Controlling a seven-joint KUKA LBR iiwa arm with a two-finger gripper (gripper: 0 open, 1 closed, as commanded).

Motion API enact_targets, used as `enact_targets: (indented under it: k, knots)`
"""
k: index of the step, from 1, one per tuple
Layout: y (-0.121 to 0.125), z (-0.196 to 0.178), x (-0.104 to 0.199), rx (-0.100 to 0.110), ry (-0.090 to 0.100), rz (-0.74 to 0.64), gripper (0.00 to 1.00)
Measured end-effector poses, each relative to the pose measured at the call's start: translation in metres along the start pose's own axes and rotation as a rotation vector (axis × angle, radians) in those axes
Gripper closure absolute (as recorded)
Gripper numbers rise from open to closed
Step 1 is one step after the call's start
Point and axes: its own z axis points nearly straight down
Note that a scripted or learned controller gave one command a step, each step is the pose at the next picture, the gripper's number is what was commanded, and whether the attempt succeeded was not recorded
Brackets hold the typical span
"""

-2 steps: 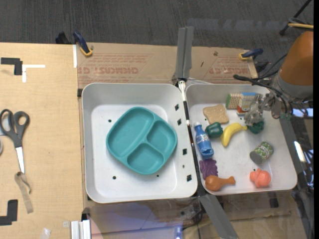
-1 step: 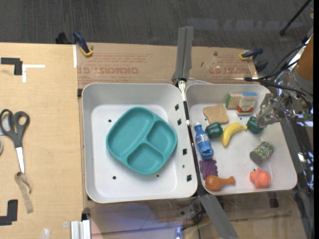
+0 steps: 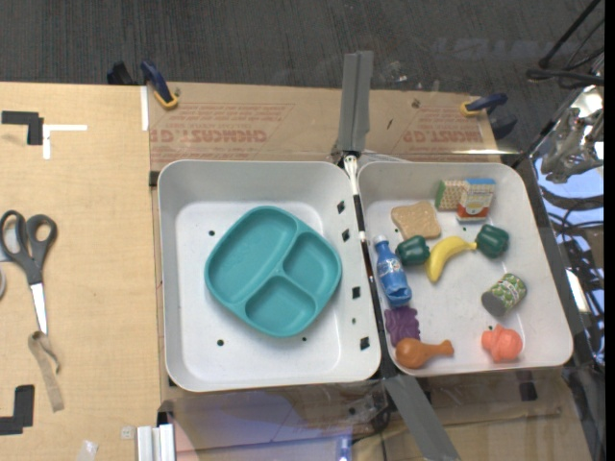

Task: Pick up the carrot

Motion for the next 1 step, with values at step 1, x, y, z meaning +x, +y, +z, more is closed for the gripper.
enact_targets:
  k: [1]
  knots:
    - [-0.0011, -0.1350, -0.0107, -0.001, 0.000, -0.239, 1.00]
